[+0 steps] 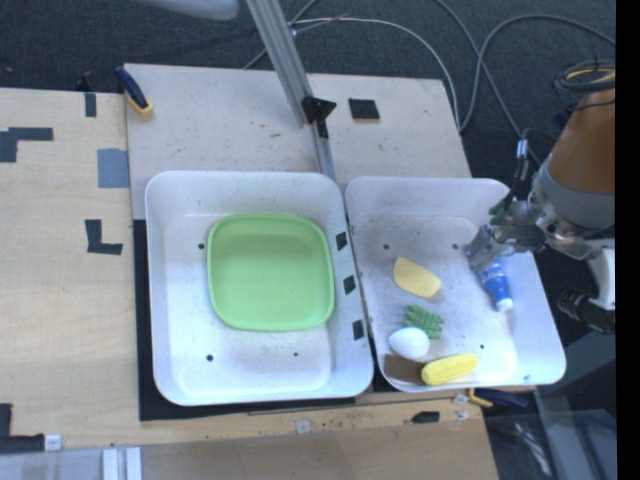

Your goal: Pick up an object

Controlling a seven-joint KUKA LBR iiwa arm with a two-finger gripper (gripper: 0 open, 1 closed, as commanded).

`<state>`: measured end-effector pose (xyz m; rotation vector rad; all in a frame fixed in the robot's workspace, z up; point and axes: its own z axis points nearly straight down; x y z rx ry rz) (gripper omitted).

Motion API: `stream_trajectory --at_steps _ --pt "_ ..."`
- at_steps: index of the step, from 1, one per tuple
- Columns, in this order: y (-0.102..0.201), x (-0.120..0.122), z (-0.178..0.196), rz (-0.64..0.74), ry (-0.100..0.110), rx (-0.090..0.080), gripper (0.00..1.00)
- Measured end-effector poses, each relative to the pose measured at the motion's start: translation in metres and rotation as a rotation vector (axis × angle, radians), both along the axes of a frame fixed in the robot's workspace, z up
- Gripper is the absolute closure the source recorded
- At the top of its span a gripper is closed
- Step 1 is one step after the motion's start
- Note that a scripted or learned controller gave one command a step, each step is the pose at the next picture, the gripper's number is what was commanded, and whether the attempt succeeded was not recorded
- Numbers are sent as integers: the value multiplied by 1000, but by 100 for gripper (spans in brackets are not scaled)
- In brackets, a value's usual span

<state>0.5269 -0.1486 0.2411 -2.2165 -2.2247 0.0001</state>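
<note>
Far left: tan tabletop (50, 268) w/ grey and dark tape marks. A blue-and-yellow clamp (133, 91) lies near the top-left corner of the pale board behind the bins.

Left bin (170, 368): holds one green square plate (270, 271), lying flat, roughly centred. A grey metal pole (285, 53) slants down from the top of the view to the spot where the two bins meet at their back edge.

Right bin (380, 203), touching the left one along its side: a yellow lemon-like piece (417, 277) near the middle; below it a small green leafy item (425, 319); just beside that, a white egg (408, 343); at the front edge a yellow corn cob (449, 369), partly over a brown patch. The egg and the corn are close together, the green item touching or nearly touching the egg.

Right side of that bin: a small blue-and-white tube (497, 290) lies tilted by the right wall, its upper end right under the claw (484, 252). Claw is low over the bin, fingers pointing down-left; can't tell if it's wide, narrow or gripping the tube, as the tips blur into the tube's top. Arm w/ orange band (590, 148) enters from the right.
</note>
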Motion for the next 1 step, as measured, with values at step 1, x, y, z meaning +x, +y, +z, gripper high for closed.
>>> stream_trajectory --at_steps 1 --pt "46 13 6 1 -1 0 100"
